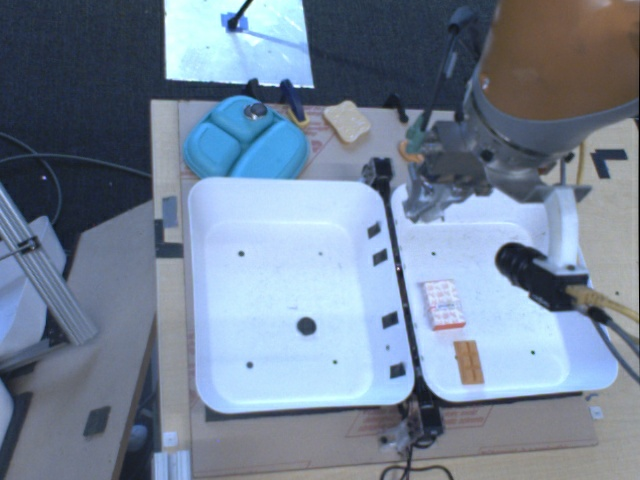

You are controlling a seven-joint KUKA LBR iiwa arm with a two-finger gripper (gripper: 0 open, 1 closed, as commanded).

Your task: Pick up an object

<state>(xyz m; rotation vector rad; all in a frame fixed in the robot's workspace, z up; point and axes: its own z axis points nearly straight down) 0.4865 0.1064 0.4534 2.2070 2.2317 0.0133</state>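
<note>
In the right bin (590, 368) lie a small white and pink box (443, 304) and, nearer the front, a flat orange-brown block (467, 361). A small dark round piece (306, 325) rests on the floor of the left bin (230, 268). My gripper (428, 200) hangs over the far left corner of the right bin, well behind the box and apart from it. Nothing shows in its grip.
Behind the bins a blue divided tray (246, 140) lies on the bench beside a tan slice-shaped piece (347, 121). A black divider with clips (392, 268) runs between the two bins. A shiny plate (236, 26) sits on the dark floor beyond.
</note>
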